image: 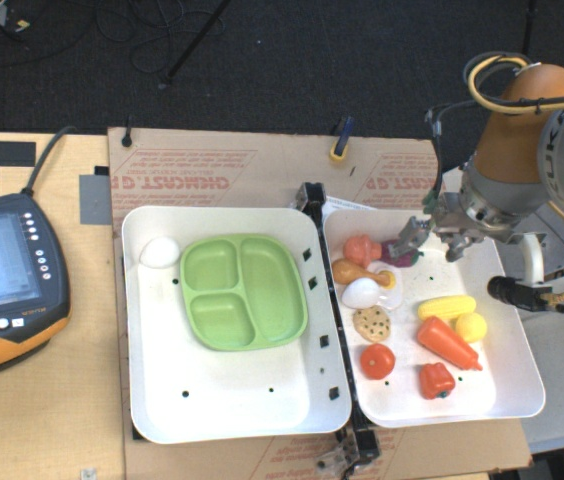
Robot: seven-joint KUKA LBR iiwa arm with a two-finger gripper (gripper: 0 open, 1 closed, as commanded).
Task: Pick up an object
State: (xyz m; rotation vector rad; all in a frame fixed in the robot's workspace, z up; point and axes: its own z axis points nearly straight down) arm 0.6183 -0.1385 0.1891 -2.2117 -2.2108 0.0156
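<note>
1. Toy food sits in the right-hand white bin [522, 388]; the landmark here is the green divided tray [242, 293] in the left bin [212, 408].
2. Surface: wood bench [22, 398] w/ cardboard sheet [222, 173] under both bins. Dark floor w/ cables beyond the tray's far side. Teach pendant [7, 278] lies left of the tray.
3. White egg-like item [159, 253] touches the tray's upper-left rim area.
4. Right of the tray: white egg [360, 292], cookie [371, 323], tomato [377, 361], red pepper [436, 379], carrot [448, 343], yellow corn [447, 308], lemon [471, 327], pinkish piece [361, 249], purple piece [402, 255].
5. Jaws [432, 236] hang over the far part of the right bin, just beside the purple piece; can't tell if spread or closed. Nothing visibly pinched.
</note>
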